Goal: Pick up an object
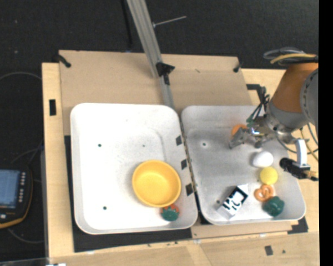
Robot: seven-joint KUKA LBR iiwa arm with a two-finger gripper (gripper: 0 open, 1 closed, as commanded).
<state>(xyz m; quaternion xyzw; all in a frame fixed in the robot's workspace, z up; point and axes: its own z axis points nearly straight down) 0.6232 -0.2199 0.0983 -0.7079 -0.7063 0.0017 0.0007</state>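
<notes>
The gripper [245, 137] hangs low in the right bin [211, 121], up and left of the white ball [262, 159], an orange piece [237, 129] at its tip, perhaps being lined up for the grab, though I can't tell whether it holds it.

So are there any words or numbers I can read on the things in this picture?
Black-and-white box in the right bin: white marks on its black face, too blurred to read.
Handheld screen left of the bench: display lit blue, nothing readable.
No other text shows anywhere.
</notes>
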